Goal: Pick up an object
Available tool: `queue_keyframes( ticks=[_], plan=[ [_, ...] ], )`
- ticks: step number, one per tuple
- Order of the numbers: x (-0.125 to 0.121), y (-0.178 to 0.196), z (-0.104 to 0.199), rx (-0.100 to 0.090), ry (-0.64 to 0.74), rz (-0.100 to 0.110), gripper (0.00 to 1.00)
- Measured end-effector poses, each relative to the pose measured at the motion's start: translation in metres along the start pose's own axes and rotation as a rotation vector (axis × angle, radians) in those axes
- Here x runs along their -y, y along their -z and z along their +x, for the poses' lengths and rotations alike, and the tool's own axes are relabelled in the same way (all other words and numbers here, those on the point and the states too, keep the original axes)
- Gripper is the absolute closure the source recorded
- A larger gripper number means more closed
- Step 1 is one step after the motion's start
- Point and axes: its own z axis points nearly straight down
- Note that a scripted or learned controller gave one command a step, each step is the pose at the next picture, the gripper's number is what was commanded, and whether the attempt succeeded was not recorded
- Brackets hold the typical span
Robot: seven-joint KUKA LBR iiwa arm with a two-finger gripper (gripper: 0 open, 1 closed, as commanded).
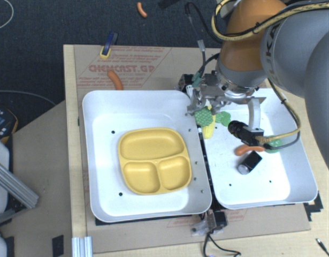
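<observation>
Gripper [200,104] of the grey arm hangs low by the inner rim of the right-hand shallow white plastic bin [292,181], close against a knobbly yellow toy corn cob with green leaves [207,121]. Whether it is open or clamped cannot be told. A smooth, rounded yellow three-compartment plate [153,159] lies in the left-hand white bin [100,143].

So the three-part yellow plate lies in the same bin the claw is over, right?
Not quite. The camera view shows the three-part yellow plate in the left bin, not the one under the claw, which hangs over the right bin.
</observation>
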Motion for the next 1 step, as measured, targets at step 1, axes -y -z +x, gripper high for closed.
queue_keyframes(
  ticks=[1],
  plan=[
    [-0.0004,-0.0043,0.008,-0.001,0.002,0.0,1.0]
  ],
)
